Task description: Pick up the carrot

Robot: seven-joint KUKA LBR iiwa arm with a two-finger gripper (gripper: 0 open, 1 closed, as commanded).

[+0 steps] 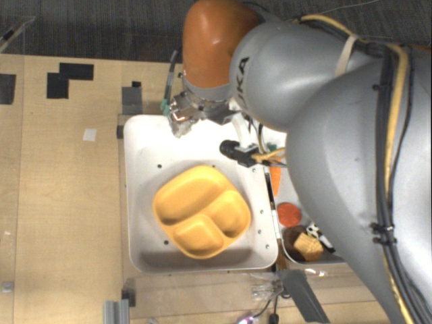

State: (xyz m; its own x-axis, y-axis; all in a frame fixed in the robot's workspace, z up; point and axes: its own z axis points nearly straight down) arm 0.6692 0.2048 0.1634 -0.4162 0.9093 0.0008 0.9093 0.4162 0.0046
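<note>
the gripper (181,117) hangs over the far left corner of the left bin (138,181), and i can't tell its state. the carrot (275,178) lies in the right bin by its left wall, long axis far-to-near, off to the gripper's right and nearer.

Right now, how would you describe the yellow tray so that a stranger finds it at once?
Look at the left white bin, the one the grey arm leaves uncovered. The yellow tray lies in its middle, tilted. It is the large divided dish with three compartments, far bigger than the small items in the other bin.
</note>
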